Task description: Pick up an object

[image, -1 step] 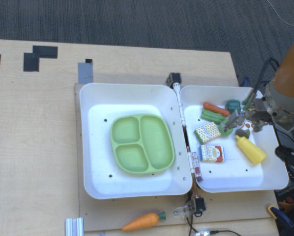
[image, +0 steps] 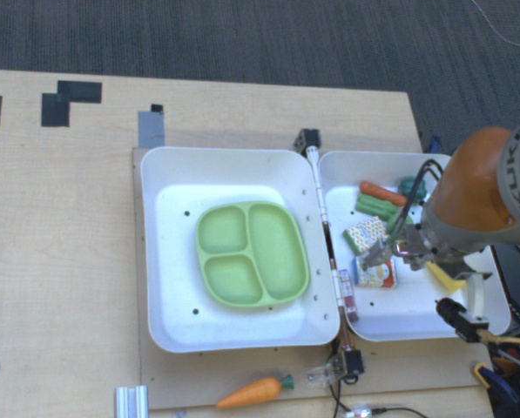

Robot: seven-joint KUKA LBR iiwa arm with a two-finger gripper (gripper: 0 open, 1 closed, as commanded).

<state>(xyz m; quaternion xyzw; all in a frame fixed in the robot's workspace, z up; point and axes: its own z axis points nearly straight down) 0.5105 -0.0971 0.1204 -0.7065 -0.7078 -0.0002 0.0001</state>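
My gripper (image: 388, 252) hangs low in the right bin (image: 399, 325), below the orange-banded wrist. It is right above a small white and orange carton (image: 374, 274) and beside a patterned green and white box (image: 365, 233). Behind these lie a green block (image: 377, 205), an orange-red piece (image: 383, 192) and a teal thing (image: 408, 185) partly hidden by the arm. A yellow thing (image: 442, 275) pokes out under the wrist. Nothing is visibly held.
The left bin (image: 168, 259) holds a green divided plate (image: 251, 253). A toy carrot (image: 251, 393) lies on the bench in front of the bins. The ridge between the bins (image: 327, 242) runs close to the gripper's left.
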